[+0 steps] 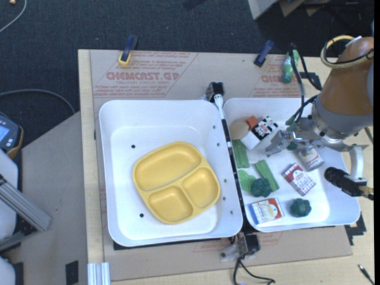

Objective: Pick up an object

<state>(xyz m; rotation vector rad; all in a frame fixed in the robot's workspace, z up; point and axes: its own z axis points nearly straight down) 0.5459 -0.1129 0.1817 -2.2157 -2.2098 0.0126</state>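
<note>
Camera view, from above at a slant. Two shallow white bins side by side on a brown board covering the tabletop (178,70). In the left bin (119,123), a yellow divided plate (176,181) with three compartments, lying flat near the middle. In the right bin (341,212), a scatter of small objects: a black-and-white patterned piece with an orange-red bit (262,125) near the far left corner, a pale round thing (238,130) just beside it, a long green strip (241,160) along the left wall, a second green strip (266,174) touching a dark green lump (259,187), a small red-and-white packet (265,210) near the front edge, another dark green lump (300,208) to its right, and a red patterned packet (299,179) between them and farther back. Grey arm with orange band (347,82) reaching in from the right, over the right bin. Gripper (279,144) low over the bin's far half, just right of the black-and-white piece, apart from the green strips. Fingers: cannot tell whether apart or together, and nothing visibly between them. Blue clamps (127,49) on the board's far edge.
</note>
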